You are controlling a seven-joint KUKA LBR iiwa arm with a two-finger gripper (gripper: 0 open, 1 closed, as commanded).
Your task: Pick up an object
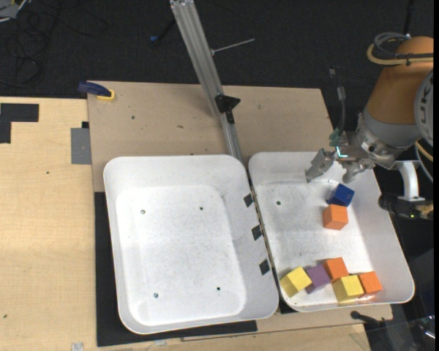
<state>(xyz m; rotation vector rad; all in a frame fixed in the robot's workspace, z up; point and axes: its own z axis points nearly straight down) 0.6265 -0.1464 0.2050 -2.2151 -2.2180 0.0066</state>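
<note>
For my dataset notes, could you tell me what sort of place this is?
Probably a robotics lab: a robot arm works over two white bins, toy blocks serve as practice objects, and cables lie on the dark floor.

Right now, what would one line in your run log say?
gripper: open, holding nothing | above right bin | nearest: blue cube | pick: not yet done

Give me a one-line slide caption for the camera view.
Open gripper poised over right bin, near blue cube; nothing held.

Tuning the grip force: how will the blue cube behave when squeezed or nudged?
The blue cube looks rigid with flat faces, so it likely slides rather than rolls. It seems small and probably light. A nudge may push it into the orange cube close beside it.
</note>
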